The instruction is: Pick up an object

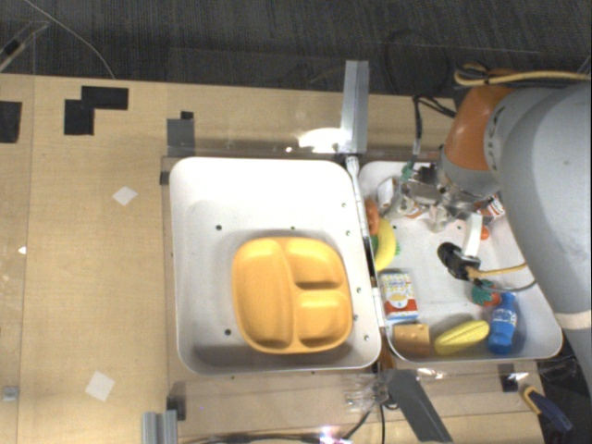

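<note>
The gripper (427, 195) hangs at the right bin's (532, 345) 12 o'clock edge; whether its jaws are clenched, I cannot tell.

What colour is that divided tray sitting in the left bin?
Yellow-orange. The divided tray shows plainly in the camera view, lying in the white left bin.

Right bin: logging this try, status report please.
End effector low over right bin's upper end. Nothing seen held. Yellow banana, small carton close by.
</note>
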`<state>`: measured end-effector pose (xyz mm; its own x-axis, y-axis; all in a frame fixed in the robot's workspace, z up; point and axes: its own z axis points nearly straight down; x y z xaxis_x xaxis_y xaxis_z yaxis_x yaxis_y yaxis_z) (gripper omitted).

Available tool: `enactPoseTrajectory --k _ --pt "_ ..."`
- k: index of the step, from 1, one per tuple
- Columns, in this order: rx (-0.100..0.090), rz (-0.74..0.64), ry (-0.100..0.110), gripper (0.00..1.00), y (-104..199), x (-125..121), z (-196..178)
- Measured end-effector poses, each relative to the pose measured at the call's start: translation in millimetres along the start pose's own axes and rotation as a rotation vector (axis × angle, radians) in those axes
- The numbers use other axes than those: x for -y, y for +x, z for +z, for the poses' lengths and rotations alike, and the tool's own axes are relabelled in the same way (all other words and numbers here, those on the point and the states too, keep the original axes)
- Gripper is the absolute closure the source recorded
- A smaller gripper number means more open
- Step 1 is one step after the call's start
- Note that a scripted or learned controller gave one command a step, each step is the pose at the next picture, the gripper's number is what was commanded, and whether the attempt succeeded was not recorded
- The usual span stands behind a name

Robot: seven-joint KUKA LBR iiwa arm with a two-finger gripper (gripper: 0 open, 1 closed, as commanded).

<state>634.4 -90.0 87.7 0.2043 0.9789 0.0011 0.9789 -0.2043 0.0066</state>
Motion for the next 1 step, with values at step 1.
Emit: enactPoseTrajectory --k 1 --pt "-0.010 0.036 0.033 0.00 -71.2 -26.4 1.1"
